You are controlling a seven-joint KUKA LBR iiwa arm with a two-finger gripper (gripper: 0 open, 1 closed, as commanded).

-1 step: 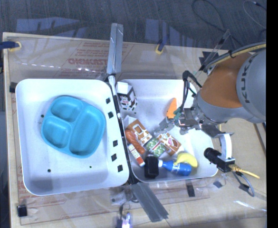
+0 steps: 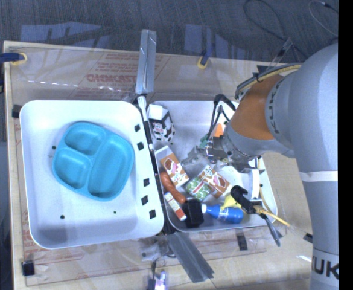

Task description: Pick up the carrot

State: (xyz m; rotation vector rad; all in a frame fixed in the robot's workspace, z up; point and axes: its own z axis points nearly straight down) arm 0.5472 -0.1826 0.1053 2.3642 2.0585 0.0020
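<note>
The carrot [image 2: 172, 190], a short orange stick, lies slantwise in the right bin [image 2: 191, 110] close to its left wall, among packets. My gripper [image 2: 205, 153] hangs over the middle of that bin, up and to the right of the carrot and apart from it. Nothing shows held in it. The grey arm with its orange band [image 2: 251, 119] reaches in from the right and hides the bin's right part.
Around the carrot lie a printed carton [image 2: 174, 167], a green packet [image 2: 198, 189], a black object [image 2: 192, 213] and a blue bottle [image 2: 222, 213]. A cow-patterned carton [image 2: 161, 127] stands at the back left. The left bin [image 2: 37, 216] holds a blue divided plate [image 2: 93, 160].
</note>
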